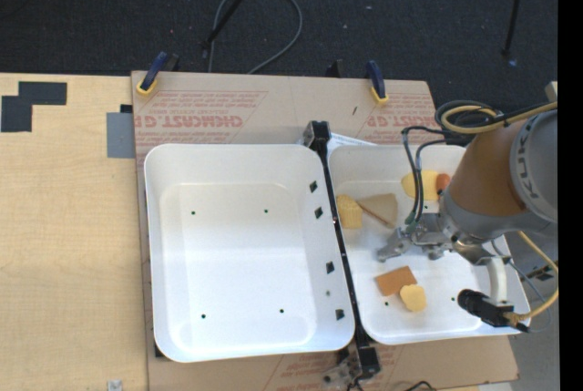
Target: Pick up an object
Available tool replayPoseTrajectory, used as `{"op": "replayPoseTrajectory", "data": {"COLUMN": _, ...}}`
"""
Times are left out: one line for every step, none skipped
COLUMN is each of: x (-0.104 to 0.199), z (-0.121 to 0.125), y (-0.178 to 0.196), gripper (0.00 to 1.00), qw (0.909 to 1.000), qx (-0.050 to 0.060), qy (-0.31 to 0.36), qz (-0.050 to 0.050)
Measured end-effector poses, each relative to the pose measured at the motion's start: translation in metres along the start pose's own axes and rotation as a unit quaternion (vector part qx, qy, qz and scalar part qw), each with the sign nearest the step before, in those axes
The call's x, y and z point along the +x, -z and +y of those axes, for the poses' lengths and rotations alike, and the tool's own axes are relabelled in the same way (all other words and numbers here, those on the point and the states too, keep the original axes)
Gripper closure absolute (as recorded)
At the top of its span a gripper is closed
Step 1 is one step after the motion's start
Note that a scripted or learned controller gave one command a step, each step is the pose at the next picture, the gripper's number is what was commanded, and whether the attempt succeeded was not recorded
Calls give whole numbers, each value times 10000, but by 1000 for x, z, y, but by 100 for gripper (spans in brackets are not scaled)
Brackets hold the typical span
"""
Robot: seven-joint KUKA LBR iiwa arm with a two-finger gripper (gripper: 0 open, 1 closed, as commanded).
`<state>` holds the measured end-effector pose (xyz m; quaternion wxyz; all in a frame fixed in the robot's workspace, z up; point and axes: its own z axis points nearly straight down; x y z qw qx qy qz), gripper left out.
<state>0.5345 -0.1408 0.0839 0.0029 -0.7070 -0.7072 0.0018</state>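
Observation:
The right bin (pixel 428 330) holds several small objects. A pale yellow chunk (pixel 349 211) lies near its left wall, beside a tan wedge (pixel 381 208). An orange flat block (pixel 394 279) and a yellow cylinder (pixel 414 298) lie close together toward the front. A yellow piece (pixel 422 184) with a red-orange item (pixel 444 182) next to it sits at the back, partly behind the arm. My gripper (pixel 398 246) is low in the bin's middle, between the tan wedge and the orange block, touching neither that I can see. The arm's bulk hides the bin's right part.
The left bin (pixel 159 198) adjoins the right one along a black divider rail (pixel 330 225). Two blue-and-yellow clamps (pixel 376 81) pin the cardboard at the back. Cables (pixel 469 116) loop near the arm. A black-tipped hose fitting (pixel 483 305) hangs over the right bin's front right corner.

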Motion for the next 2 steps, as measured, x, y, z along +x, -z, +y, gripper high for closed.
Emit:
{"op": "replayPoseTrajectory", "data": {"x": -18, "z": -24, "y": 58, "gripper": 0, "qw": 9998, "qx": -50, "qy": -200, "qz": -13}}
{"op": "replayPoseTrajectory", "data": {"x": -11, "z": 66, "y": 2, "gripper": 0, "qw": 10000, "qx": -15, "qy": 5, "qz": -4}}
